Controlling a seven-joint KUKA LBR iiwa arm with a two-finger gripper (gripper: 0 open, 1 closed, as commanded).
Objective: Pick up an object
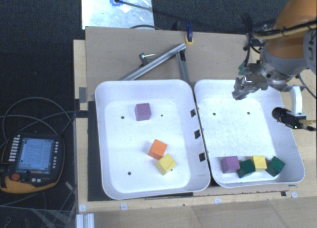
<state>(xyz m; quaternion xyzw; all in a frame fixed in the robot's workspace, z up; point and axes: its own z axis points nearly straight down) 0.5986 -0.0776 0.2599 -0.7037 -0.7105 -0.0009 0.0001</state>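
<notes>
My gripper (239, 93) hangs over the far edge of the right bin (237, 133), well above its floor, with nothing seen between its fingers. Along that bin's near wall sit a purple cube (230, 163), a dark green cube (245, 168), a small yellow cube (259, 162) and another dark green cube (275, 165). The left bin (114, 138) holds a purple cube (142, 111) near its far side, plus an orange cube (157, 148) touching a yellow cube (166, 164) toward the near side.
A metal rod (153, 62) lies slanted on the board behind the bins. A teach pendant (30, 161) with cables rests at the left of the bench. Black clips (197, 134) mark the seam between the bins.
</notes>
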